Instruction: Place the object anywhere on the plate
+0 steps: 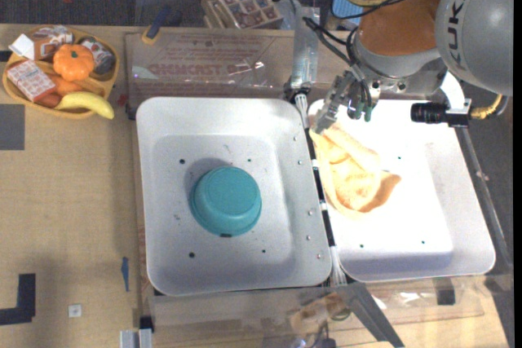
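The left bin (155,134) is being occupied at its centre by a teal plate (227,200). The gripper (342,106) is being held over the right bin's (457,200) left edge above a yellowish object (355,175), fingers' state untellable; it could be missed.

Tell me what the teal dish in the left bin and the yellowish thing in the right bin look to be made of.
The teal dish looks like matte plastic: even colour, soft dull sheen, smooth rounded edges. The yellowish thing seems a soft, limp material, maybe rubber or cloth: it lies flat and crumpled with uneven folds and an orange edge. Glare leaves its finish uncertain.
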Motion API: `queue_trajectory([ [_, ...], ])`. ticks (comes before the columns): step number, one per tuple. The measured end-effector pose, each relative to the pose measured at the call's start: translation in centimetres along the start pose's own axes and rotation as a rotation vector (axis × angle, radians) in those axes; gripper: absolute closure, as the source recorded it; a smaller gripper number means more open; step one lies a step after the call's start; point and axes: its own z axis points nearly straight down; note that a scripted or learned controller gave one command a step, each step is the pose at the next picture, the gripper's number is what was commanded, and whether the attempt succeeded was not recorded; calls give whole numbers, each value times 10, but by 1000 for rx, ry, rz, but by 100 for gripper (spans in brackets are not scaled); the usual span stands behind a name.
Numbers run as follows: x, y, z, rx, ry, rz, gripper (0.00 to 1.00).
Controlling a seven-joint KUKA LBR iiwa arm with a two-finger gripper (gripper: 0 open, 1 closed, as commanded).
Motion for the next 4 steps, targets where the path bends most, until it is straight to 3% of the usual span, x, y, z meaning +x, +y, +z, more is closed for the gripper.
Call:
queue_trajectory([
  [1, 37, 42, -13, -2, -1, -398, 100],
  [3, 110, 115, -13, -2, 1, -445, 100],
  [4, 109, 115, -13, -2, 1, -444, 0],
])
